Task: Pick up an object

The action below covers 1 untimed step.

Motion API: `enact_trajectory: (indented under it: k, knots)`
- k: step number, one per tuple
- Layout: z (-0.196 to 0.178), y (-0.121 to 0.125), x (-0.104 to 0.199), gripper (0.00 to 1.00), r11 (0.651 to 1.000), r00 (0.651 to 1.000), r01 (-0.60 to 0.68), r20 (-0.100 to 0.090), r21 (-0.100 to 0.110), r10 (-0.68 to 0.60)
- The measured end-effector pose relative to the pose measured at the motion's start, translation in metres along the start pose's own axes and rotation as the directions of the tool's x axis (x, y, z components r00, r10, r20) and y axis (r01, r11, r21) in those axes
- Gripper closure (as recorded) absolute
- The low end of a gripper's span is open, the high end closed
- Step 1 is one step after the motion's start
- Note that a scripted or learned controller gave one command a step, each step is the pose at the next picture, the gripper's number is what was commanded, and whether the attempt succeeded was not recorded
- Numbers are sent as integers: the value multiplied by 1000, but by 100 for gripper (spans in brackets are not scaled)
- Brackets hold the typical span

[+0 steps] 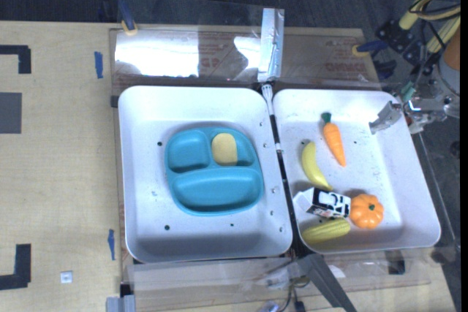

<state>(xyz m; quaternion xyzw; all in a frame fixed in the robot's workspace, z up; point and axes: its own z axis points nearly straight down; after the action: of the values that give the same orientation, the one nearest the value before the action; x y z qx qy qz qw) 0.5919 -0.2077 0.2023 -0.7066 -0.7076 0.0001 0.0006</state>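
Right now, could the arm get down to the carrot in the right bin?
Probably yes: the carrot lies apart from the banana, nothing covers it, and the gripper hangs just right of it.

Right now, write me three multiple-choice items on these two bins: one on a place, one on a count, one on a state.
1. Where does the pale yellow rounded lump lie?
A. in the blue divided plastic tray's upper right compartment
B. beside the orange pumpkin
C. on the wooden bench

2. How many toy items lie in the right white bin?
A. two
B. five
C. eight

3. How does the orange toy carrot lie?
A. flat, green top toward the far rim
B. upright on its tip
C. across the banana

Key: 1 A, the lump sits inside that compartment; 2 B, carrot, banana, pumpkin, corn, black-and-white piece; 3 A, it lies flat, apart from the yellow toy banana.
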Motion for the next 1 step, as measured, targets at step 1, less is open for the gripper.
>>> enact_trajectory:
  k: [1]
  knots:
    - [114, 2, 56, 0, 998, 998, 64, 3, -9, -64]
